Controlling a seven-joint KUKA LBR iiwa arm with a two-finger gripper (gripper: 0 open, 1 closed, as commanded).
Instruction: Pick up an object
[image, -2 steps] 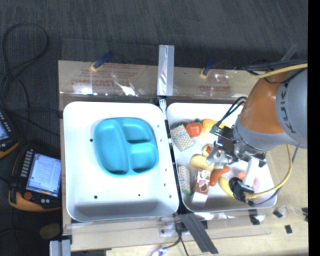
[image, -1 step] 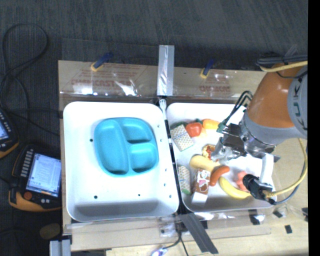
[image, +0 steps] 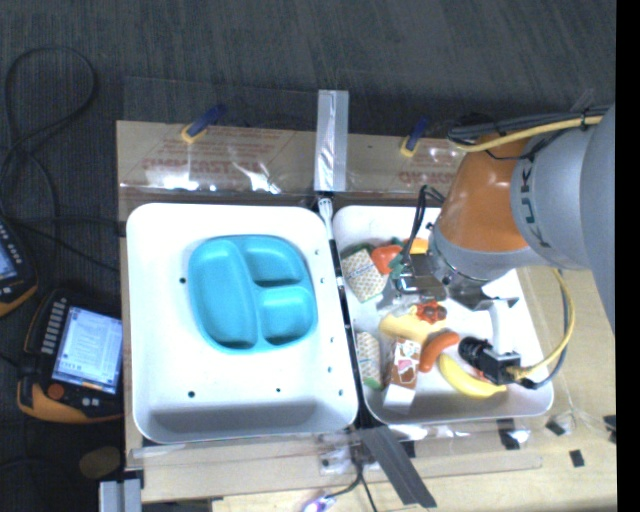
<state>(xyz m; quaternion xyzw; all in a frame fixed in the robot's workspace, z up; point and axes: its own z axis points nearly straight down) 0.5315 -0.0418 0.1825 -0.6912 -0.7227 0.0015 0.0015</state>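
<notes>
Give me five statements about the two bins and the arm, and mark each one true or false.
1. The blue tray lies in the left bin. True.
2. The blue tray has a single undivided well. False: it is split into compartments.
3. The banana lies in the right bin, near its front edge. True.
4. The arm reaches over the left bin. False: it is over the right bin, above the toy food.
5. The banana sits on the blue tray. False: it lies in the other bin, beside an orange sausage-shaped toy.
</notes>
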